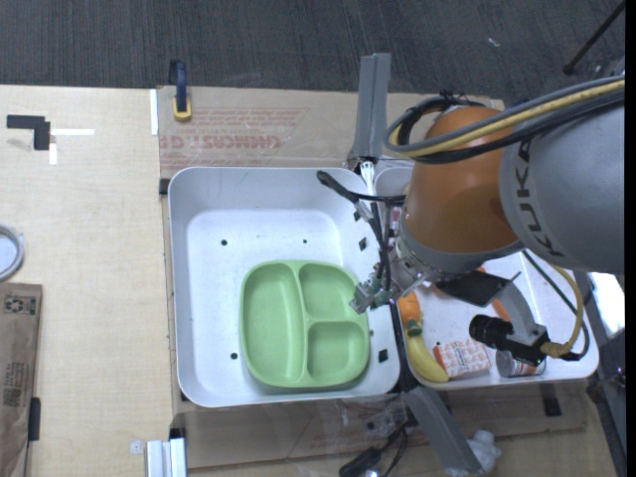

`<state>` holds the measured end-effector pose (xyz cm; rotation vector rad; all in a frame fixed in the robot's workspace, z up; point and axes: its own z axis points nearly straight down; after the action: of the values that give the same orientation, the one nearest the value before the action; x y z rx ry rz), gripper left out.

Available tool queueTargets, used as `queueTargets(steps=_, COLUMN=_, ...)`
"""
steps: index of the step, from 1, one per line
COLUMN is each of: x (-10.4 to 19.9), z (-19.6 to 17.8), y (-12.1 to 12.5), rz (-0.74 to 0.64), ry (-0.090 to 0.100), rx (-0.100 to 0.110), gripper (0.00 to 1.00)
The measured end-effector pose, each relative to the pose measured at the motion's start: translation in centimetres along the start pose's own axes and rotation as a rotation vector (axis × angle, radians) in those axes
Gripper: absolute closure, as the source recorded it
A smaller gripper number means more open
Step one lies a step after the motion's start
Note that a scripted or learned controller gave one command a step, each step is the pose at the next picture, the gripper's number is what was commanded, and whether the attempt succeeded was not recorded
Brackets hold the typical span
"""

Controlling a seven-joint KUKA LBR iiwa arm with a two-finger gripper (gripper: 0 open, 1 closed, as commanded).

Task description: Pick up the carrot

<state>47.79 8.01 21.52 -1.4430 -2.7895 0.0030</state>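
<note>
Left of centre in the frame, on the pale wooden worktop (79, 266), sits the left bin (199, 266), a shallow white tray with rounded corners and a few small dark dots on its floor. Toward its lower right lies a green plate (303, 324), smooth plastic with rounded corners and three compartments, all bare. At the far left edge of the frame a clear tape roll (8, 254) and a brown cardboard piece (20, 356) rest on the worktop, and a blue-and-yellow clamp (179, 89) grips the board at upper left.

At the divide between the two bins hangs the end effector (373, 294), a small metallic tip just over the plate's right rim. It is too small and cluttered with cables to tell whether its fingers are parted or closed, and nothing can be seen held between them. Above it bulks the arm's orange band (457, 192) and grey casing, with yellow and black hoses looping over the top, hiding much of the right bin (586, 361).

Just right of the end effector, in the lower left corner of the right bin, lies the carrot (409, 313), a short orange piece, close beside the tip but apparently not gripped. Directly below it lies a yellow banana (425, 359), curved and smooth, touching or nearly touching the carrot. Further right are a small red-and-white packet (465, 358), a black cylindrical object (507, 336) and a metal can (519, 366) near the bin's lower rim.
</note>
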Motion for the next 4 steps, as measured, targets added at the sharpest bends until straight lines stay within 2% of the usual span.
queueTargets(steps=1, x=-5.1, z=1.1, y=4.7, rz=-0.188, ry=-0.001, rx=0.0, gripper=1.0)
queueTargets(steps=2, x=-4.5, z=2.4, y=-0.3, rz=-0.265, ry=0.0, rx=-0.001, gripper=1.0)
queueTargets(steps=3, x=-10.4, z=2.4, y=-6.1, rz=-0.43, ry=-0.001, rx=-0.002, gripper=1.0)
queueTargets(steps=4, x=-5.9, z=-1.0, y=-1.1, rz=-0.597, ry=-0.002, rx=-0.003, gripper=1.0)
